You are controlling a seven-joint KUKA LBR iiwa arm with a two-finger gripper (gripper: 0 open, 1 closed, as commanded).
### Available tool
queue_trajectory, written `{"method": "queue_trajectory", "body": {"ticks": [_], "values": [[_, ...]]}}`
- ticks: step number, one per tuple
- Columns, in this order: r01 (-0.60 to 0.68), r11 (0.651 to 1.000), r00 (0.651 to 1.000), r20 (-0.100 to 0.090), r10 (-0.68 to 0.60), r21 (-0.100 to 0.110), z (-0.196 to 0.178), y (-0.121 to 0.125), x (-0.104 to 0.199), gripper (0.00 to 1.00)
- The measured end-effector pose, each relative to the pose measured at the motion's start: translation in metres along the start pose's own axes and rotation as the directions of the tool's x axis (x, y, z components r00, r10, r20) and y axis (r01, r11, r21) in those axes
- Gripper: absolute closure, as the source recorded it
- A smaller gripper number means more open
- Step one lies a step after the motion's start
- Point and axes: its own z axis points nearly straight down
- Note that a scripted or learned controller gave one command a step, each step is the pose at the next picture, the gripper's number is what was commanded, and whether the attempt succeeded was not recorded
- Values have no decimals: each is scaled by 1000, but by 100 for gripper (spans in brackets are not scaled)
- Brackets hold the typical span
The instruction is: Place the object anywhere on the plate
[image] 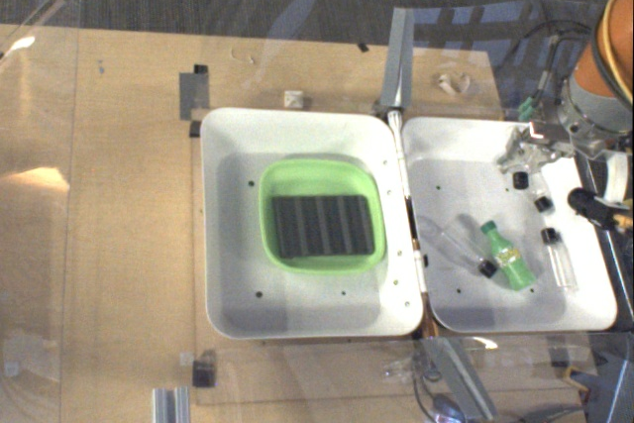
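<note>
Green bottle (506, 260): lying in right bin (446, 302), beside the green plate (319, 175) in neighbouring bin. End effector (530, 146): beyond bottle, finger state indeterminable. Advice: grip bottle across its body, lift clear.

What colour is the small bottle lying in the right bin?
Green: the small translucent plastic bottle is green with a darker green cap, seen in the camera view.

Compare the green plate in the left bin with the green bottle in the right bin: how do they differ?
The green plate is a wide, squarish dish with a dark ribbed centre; the green bottle is small and slim. The plate sits flat mid-bin in the left bin; the bottle lies on its side, slanted, in the right bin. Both are green, and both sit apart from the gripper.
</note>
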Motion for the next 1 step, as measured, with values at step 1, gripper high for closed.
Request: {"method": "queue_trajectory", "body": {"ticks": [1], "values": [[0, 1000, 1000, 0, 0, 0, 0, 0, 0, 0]]}}
